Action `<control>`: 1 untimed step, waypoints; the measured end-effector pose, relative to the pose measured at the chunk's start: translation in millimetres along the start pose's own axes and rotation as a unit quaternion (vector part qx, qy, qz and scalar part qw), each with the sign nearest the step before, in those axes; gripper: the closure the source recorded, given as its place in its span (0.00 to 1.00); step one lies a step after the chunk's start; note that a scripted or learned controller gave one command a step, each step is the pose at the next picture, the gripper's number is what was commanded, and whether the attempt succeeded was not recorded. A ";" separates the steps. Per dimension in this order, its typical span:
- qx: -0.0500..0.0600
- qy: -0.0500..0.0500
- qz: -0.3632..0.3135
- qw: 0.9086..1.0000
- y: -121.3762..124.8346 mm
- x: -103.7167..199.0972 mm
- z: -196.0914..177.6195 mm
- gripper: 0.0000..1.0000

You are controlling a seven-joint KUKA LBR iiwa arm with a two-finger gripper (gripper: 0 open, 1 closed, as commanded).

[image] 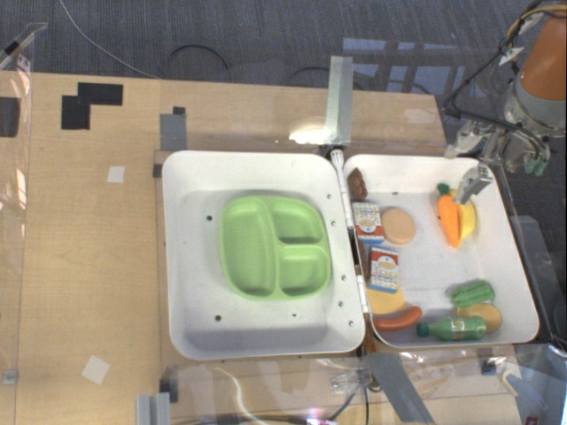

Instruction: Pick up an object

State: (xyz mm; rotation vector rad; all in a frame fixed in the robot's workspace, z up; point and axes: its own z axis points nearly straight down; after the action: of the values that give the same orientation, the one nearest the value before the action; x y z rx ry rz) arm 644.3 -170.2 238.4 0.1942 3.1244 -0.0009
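The grey arm with its orange band (542,65) reaches in from the right, and its jaws (476,182) hang over the upper right part of the right bin (523,277). Whether the jaws are apart or together cannot be told, as they are small and blurred against the white bin floor; nothing is seen between them.

Just below the jaws lies an orange carrot (449,220), its long axis running nearly up and down the view, green top towards the far wall and tip pointing towards the near edge. A yellow banana (467,220) lies touching its right side, roughly parallel.

To the left in the same bin are a brown item (356,184) near the dividing wall, 2 small printed cartons (367,221) (384,270) one below the other, and a tan round bun (399,227) beside the upper carton. Along the near wall lie a red sausage (398,318), a green bottle (454,328) with its long axis left to right, a green vegetable (471,291) and an orange-yellow item (484,313).

The left bin (190,326) holds a green divided tray (273,246) with 3 compartments. Both bins sit on the wooden desk (80,264).
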 end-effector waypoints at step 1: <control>-0.001 0.009 -0.006 1.000 -4.3 -7.5 138.7 0.00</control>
State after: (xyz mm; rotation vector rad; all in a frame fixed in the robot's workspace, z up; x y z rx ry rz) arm 652.8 -175.6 99.8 0.1763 3.1424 0.0048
